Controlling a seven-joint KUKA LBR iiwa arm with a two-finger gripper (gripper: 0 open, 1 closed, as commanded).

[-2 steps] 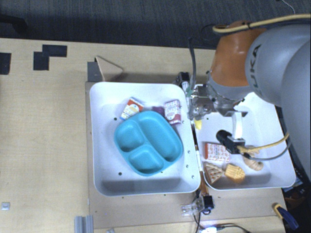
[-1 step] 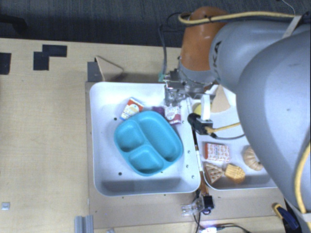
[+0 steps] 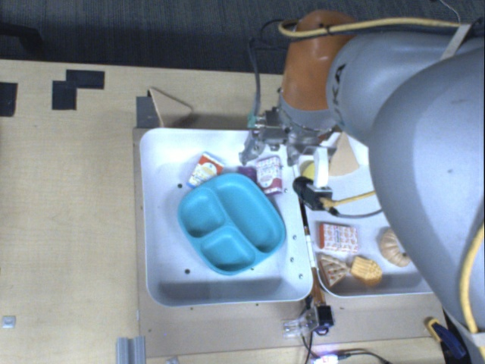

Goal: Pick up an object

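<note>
Reaching in from the right, grey arm [image 3: 409, 127] with orange band [image 3: 314, 59] hangs over the far side of the left bin [image 3: 163, 279], pincer [image 3: 267, 150] pointing down near that bin's far right corner. Pincer state: cannot tell, the metal parts blur together at this slant. Small purple-and-white packet [image 3: 270, 174] sits directly under the pincer, right at the far right rim of the blue divided tray [image 3: 231, 222]. It is possibly in contact with the pincer, but the view does not settle whether it is gripped or just lying there. Blue tray has three compartments and lies turned diagonally in the middle of the left bin. Red, white and yellow packet [image 3: 204, 169] lies at the tray's far left rim, touching it. Right bin [image 3: 379, 288] stands just beside the left one, and the arm covers much of it. In it, a red-and-white packet [image 3: 338, 237] lies near the left wall. On the near side of that packet, a brown lattice piece [image 3: 332, 267] and a golden waffle-like piece [image 3: 366, 270] lie touching each other. Beige shell-shaped item [image 3: 394, 247] lies to the right of the packet, partly under the arm. Pale tan wedge [image 3: 347, 158] sits at the bin's far end. Both bins rest on a pale wood tabletop [image 3: 68, 226], with black tape marks [image 3: 76, 86] at its far left.
</note>
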